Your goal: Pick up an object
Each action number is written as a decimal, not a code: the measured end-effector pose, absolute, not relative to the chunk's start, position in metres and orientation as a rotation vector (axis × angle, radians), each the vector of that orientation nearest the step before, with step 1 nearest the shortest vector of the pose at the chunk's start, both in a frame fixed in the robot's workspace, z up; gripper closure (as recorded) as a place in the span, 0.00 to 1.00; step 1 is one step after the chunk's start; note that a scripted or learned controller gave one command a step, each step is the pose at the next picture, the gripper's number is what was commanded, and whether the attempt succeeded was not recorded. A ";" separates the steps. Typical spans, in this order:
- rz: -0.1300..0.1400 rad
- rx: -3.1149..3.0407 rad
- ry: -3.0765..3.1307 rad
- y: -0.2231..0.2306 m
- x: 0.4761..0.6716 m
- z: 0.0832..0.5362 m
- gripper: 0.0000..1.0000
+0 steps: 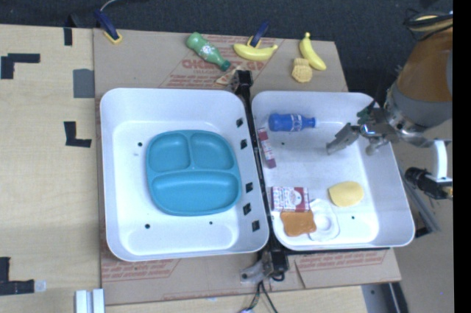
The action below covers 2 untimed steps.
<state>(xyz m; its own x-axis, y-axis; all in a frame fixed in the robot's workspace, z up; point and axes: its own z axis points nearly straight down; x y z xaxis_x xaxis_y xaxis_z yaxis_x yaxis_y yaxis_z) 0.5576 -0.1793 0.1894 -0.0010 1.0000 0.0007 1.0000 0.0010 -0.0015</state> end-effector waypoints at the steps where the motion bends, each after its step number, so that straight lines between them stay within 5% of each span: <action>1: -0.004 -2.220 -2.226 -0.118 0.597 0.086 0.00; 2: 0.004 -2.226 -2.225 -0.097 0.637 0.086 0.00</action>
<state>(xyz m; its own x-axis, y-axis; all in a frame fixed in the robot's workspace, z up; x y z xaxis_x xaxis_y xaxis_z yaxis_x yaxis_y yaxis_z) 0.6374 -0.0973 0.0862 0.0007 1.0000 -0.0056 1.0000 -0.0007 0.0022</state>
